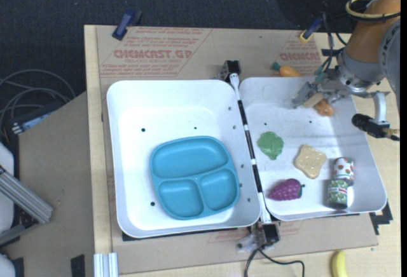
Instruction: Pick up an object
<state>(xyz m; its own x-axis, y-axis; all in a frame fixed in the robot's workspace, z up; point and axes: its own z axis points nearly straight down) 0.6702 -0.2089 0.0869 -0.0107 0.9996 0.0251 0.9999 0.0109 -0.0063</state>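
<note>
- While the arm (372, 28) reaches in from the right, its gripper (313, 96) sits low over the far end of the right bin (375, 174), near the rim.
- Gripper state: cannot tell — the tips blur against the bin wall.
- An orange-brown piece (324, 107) lies just beside the gripper tips; whether it is touched cannot be told.
- Right bin contents: green leafy piece (271, 144) near the divider, toast slice (310, 161) at centre, purple grapes (285, 190) toward the near edge, two small cans (341, 183) stacked along the right side — all well apart from the gripper.
- Left bin (127, 142) holds a blue divided plate (194, 176), lying flat, three compartments.
- On the table (95, 142): an orange item (287, 70) behind the right bin, a yellow item (339, 264) at the near edge, blue clamps (126, 23) at the far corners.
</note>
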